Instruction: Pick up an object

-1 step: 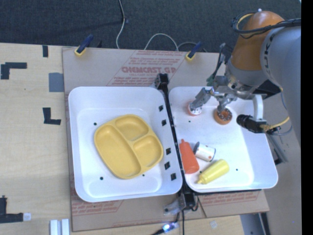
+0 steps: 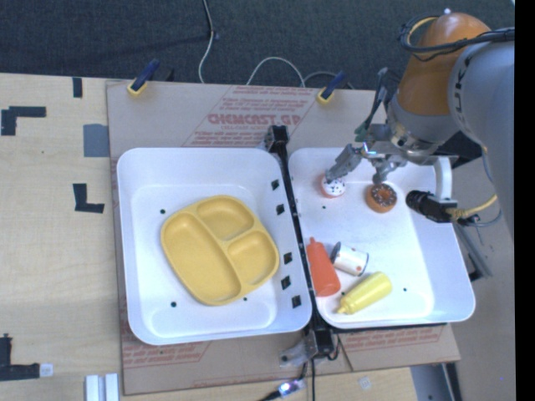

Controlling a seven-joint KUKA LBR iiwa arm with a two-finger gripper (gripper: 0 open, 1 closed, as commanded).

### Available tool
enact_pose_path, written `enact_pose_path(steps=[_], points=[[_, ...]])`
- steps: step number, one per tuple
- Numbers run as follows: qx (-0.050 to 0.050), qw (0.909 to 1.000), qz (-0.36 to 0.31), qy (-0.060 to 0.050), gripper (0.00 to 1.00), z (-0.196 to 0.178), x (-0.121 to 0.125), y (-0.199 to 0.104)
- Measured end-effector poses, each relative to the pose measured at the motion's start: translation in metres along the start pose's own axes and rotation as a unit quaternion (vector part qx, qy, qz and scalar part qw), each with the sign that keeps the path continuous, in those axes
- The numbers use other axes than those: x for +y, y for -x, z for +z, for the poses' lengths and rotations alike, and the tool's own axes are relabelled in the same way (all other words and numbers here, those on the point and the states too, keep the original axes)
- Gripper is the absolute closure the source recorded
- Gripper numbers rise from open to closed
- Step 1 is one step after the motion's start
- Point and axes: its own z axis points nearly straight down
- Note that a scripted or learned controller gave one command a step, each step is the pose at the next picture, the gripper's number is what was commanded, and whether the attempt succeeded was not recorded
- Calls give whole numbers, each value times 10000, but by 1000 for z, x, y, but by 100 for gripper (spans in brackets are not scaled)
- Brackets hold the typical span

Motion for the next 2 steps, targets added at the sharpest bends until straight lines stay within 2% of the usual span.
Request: enact_pose_path(steps=[2], points=[[-3, 10000, 3, -24, 0, 109, -13, -3]])
